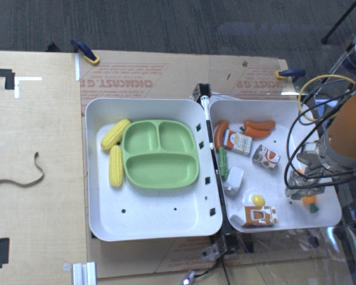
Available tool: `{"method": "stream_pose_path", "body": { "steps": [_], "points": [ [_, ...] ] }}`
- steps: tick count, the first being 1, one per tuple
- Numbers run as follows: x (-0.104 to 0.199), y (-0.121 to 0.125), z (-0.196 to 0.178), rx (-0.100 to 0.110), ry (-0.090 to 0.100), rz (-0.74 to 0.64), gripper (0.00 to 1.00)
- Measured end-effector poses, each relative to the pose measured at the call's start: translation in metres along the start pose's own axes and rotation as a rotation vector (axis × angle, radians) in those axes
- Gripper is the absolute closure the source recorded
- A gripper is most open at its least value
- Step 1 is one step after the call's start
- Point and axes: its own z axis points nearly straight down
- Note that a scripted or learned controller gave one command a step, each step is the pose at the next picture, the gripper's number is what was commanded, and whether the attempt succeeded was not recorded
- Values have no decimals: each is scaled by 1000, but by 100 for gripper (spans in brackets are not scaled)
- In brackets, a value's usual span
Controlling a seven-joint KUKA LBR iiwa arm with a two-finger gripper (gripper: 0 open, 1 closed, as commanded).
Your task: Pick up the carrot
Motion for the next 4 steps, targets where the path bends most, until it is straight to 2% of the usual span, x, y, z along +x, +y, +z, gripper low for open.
{"method": "stream_pose_path", "body": {
  "steps": [1, 2, 3, 4],
  "points": [
    [-4, 1, 0, -1, -6, -3, 0],
    [11, 5, 10, 0, 7, 81, 0],
    [10, 3, 1, 3, 7, 80, 100],
    [7, 2, -8, 5, 3, 80, 100]
  ]
}}
